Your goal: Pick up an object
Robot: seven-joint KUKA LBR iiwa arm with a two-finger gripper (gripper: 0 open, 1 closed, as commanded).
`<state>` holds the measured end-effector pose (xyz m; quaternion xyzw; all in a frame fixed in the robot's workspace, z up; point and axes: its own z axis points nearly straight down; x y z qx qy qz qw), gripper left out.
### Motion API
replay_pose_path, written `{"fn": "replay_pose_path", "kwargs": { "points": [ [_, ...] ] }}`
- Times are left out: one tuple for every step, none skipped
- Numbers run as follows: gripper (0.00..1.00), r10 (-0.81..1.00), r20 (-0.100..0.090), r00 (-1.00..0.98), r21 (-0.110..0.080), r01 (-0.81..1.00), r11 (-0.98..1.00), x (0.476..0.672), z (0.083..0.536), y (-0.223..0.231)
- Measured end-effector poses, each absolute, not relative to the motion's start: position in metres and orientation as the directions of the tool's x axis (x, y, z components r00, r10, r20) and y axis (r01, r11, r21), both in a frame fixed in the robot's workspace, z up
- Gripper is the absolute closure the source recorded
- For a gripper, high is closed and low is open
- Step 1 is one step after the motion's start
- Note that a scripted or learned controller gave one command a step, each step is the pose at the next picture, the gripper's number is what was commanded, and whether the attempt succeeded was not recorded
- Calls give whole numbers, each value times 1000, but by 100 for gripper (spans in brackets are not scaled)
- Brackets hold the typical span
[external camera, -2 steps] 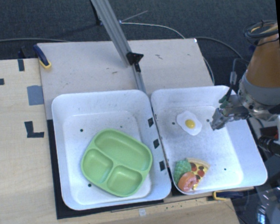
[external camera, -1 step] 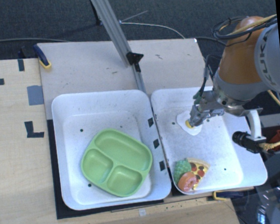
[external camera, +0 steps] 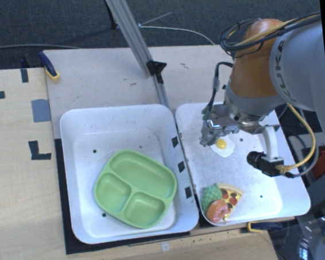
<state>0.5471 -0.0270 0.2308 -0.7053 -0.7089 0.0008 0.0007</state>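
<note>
You're watching the gripper (external camera: 211, 138) hovering just beside the fried egg toy (external camera: 223, 146) in the right bin (external camera: 274, 201), probably lining up a grasp; jaws' state: cannot tell.

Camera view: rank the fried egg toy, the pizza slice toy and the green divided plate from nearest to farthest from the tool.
1. Fried egg toy: right bin, just beside the tool, on its lower right.
2. Pizza slice toy: right bin's near corner, well below the tool, next to a green leafy toy.
3. Green divided plate: left bin, across the divider, farthest.
</note>
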Motion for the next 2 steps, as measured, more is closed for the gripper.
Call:
{"fn": "replay_pose_path", "kwargs": {
  "points": [
    [100, 1000, 1, -7, 0, 1000, 7, 572, 234, 19],
    [100, 1000, 1, -7, 0, 1000, 7, 589, 239, 66]
  ]
}}
